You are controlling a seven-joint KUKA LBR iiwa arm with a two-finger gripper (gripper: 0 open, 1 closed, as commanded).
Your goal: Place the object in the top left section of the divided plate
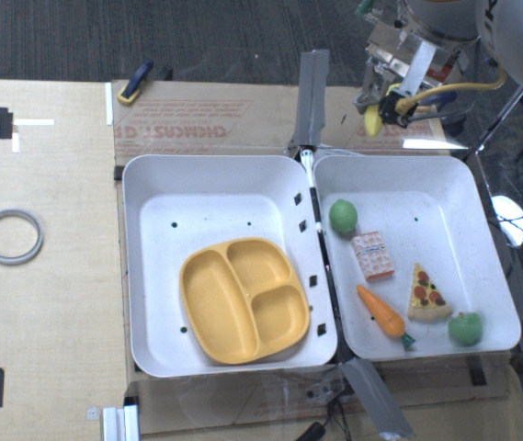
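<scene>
A yellow divided plate [191, 312] lies tilted in the left bin [151, 246], with one long section on its left and two smaller ones on its right. My gripper [377, 118] hangs high above the back edge of the right bin [482, 219], well to the right of and behind the plate. A small yellow object [372, 122] sits pinched at its fingertips.
The right bin holds a green ball [343, 216], a small red and white box [372, 255], a carrot [382, 312], a pizza slice [426, 294] and a green fruit [465, 328]. A tape roll [10, 236] lies on the bench at far left. A blue and yellow tool [135, 82] lies behind the left bin.
</scene>
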